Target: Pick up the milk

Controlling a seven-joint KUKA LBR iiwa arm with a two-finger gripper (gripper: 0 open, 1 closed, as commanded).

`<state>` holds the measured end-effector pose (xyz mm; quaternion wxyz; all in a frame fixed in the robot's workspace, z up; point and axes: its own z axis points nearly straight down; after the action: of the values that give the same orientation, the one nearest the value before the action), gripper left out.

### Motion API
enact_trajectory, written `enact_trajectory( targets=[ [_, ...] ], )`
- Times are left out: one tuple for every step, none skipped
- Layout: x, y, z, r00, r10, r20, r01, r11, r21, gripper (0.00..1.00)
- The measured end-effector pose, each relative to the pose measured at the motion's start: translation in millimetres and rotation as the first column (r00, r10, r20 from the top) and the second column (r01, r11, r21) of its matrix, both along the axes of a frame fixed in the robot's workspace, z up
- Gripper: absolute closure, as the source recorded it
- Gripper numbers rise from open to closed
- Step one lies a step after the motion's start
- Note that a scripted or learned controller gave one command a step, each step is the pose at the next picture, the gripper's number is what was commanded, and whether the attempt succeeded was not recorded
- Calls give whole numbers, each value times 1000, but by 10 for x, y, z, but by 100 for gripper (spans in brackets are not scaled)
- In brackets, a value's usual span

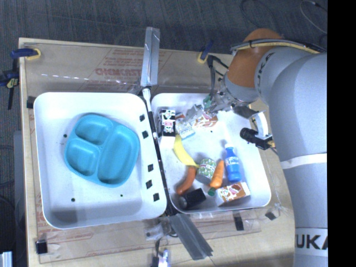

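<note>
Just left of the hand [207,105], milk [167,121] stands against the bin [261,166] wall. Hand's state: cannot tell. Carton likely light, stiff, crushable; pinch its flat sides mid-height.

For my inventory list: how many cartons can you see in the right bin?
3, maybe more hidden. A cow-print carton at the bin's left wall, a carton by the gripper at the top, and a brown carton at the bottom right.
</note>
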<state>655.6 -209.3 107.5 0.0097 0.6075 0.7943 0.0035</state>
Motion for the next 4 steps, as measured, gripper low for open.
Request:
enact_trajectory(
  targets=[
    [41,-3,162,1000,7,14,-7,1000,-8,100],
    [40,1,157,1000,8,13,-8,1000,-7,0],
    [-227,-11,28,998,-63,19,63,998,-4,0],
    [-325,-23,27,998,56,16,-56,998,-9,0]
  ],
)
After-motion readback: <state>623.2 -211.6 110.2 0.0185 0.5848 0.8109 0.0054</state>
